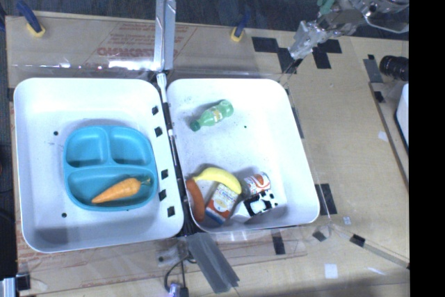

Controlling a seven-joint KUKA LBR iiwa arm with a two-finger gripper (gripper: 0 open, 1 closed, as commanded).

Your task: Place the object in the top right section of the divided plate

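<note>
Fig.: gripper [300, 46] poised above bench, outside right bin's [295, 149] far right corner; whether it is spread or pressed together can't be told at this res., and nothing visible in its grasp.

Nearest to it, down and to the left: green bottle [211, 115], lying on its side in the right bin, long axis running lower left to upper right, cap end toward the divider. Farther below gripper, at bin's near edge: cluster w/ banana [221, 178], sausage [195, 197], small carton [220, 202], red-white can [257, 183], black-white item [264, 203], all touching or overlapping.

Well to the left, across the divider: left bin [35, 149] w/ blue divided plate [109, 167]; carrot [117, 190] lies in its long bottom section. Top right section [131, 147] bare.

Judgement: which object is meant isn't stated; the bottle seems the likeliest pick, standing apart from the rest. The move turns on travel down-left, then jaws set across the bottle's axis.
</note>
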